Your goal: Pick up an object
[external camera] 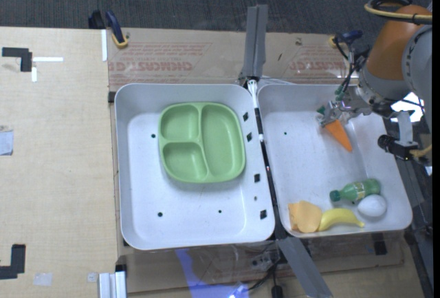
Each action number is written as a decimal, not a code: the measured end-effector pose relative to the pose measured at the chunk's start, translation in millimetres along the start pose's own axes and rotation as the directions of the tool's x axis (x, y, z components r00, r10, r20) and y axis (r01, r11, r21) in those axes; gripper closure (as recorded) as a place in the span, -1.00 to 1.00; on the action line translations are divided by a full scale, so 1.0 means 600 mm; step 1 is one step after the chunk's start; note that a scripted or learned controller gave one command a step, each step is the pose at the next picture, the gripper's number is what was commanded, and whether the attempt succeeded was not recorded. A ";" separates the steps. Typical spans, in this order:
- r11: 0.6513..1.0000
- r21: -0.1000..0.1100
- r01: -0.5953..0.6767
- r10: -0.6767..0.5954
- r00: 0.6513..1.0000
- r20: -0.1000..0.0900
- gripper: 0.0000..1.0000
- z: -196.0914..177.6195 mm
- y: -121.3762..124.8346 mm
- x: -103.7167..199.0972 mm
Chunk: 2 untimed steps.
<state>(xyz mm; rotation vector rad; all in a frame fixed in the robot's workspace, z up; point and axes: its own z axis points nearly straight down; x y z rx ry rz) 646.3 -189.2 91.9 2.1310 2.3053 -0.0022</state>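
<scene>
Two white bins sat side by side on the counter (55, 152). The left bin (137, 221) held a green divided plate (202, 142), lying flat near its middle. The right bin (302, 159) held the small things: an orange carrot (339, 134) near the far right part, and, along the near edge, a green bottle (355, 190) on its side, a white egg (372, 206) touching it, a yellow banana (341, 219) just in front of them, and an orange-yellow piece (304, 217) touching the banana's left end.

The arm (395, 49) reached in from the right, and its gripper (335, 112) hung at the carrot's upper end, touching it or very close to it. Whether the gripper was released or clenched could not be told from this angle, and the carrot could not be seen between its tips.

Judged from that, the task was at the grasp itself: the gripper had been brought to a likely target, the carrot, but the carrot's lower tip seemed to rest on the bin floor. A secure grip and the lift both seemed left to do.
</scene>
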 end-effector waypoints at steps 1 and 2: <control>0.985 0.000 0.175 -0.175 0.985 -0.001 1.00 -0.083 -0.053 -0.045; 1.000 0.000 0.024 -0.024 1.000 -0.001 1.00 -0.153 0.017 0.063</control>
